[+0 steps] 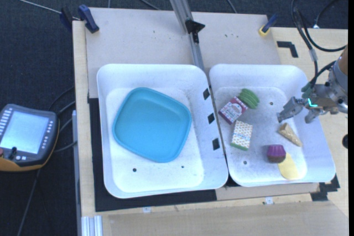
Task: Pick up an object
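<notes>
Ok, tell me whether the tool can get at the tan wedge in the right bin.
Probably yes: the tool hovers just above the tan wedge, nothing lies between them, and the purple piece sits apart.

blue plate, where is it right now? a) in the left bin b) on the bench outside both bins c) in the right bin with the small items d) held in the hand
a: the blue plate lies flat in the left bin, while the small items such as the green object and the purple object sit in the right bin, near the hand.
</notes>
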Tool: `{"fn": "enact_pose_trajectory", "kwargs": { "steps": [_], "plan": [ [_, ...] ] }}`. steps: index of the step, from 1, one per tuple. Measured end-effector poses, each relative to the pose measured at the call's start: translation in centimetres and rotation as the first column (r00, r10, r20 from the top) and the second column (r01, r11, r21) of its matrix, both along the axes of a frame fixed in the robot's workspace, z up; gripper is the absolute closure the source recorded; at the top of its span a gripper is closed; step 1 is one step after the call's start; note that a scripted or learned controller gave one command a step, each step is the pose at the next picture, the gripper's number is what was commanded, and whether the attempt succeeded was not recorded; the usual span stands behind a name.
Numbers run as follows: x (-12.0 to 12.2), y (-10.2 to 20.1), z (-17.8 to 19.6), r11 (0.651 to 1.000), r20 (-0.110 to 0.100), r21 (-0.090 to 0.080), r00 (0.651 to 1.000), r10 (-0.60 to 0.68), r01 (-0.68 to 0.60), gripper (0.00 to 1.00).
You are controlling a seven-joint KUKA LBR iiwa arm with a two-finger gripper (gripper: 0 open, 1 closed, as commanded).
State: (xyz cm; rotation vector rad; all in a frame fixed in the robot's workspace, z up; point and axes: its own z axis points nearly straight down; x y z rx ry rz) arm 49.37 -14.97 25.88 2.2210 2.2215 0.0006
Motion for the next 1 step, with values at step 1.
{"fn": "enact_pose_trajectory", "kwargs": {
  "steps": [1],
  "plan": [
    [0.00,0.00,-0.01,1.000,0.000,0.000,1.000,0.000,0.000,0.00]
  ]
}}
